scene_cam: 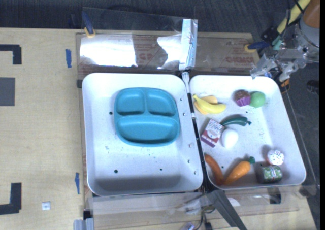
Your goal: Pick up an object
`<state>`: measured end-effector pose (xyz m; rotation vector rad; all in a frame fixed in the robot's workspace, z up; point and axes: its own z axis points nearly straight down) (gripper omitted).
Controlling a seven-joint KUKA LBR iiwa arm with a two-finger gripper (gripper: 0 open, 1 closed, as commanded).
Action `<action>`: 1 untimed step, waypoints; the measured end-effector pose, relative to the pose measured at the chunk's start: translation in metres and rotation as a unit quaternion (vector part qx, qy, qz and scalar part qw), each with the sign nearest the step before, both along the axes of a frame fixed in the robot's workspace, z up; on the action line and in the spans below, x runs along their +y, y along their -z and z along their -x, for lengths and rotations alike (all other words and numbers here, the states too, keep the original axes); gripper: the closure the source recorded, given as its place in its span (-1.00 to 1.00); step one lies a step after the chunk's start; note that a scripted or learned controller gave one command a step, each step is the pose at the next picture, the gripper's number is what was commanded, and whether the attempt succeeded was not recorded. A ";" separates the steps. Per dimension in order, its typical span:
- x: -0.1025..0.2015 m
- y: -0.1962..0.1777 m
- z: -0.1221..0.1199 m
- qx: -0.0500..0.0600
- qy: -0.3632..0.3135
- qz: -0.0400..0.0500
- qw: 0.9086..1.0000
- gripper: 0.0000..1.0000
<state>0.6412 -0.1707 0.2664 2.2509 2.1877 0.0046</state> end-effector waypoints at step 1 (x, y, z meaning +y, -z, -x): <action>0.019 0.104 -0.024 0.006 -0.052 -0.001 0.999 -1.00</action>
